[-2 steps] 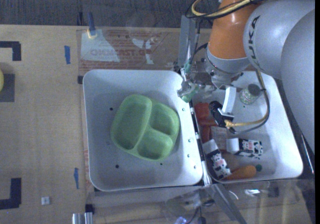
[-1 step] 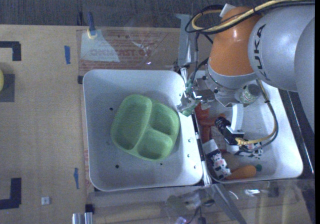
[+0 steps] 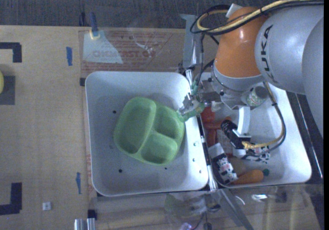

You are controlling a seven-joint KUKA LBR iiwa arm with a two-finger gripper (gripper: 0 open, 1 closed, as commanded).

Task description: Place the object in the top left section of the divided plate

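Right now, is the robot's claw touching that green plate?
Cannot tell. In the camera view the gripper overlaps the right edge of the green divided plate, but the slanted look down shows neither plain contact nor a gap.

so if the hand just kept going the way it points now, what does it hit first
Most likely the green divided plate. The hand points left and down over the inner edge of the left bin, right at the plate's upper right rim. Depth is hard to judge from above.

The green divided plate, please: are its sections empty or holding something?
Empty: the green divided plate in the left bin shows bare green in every section.
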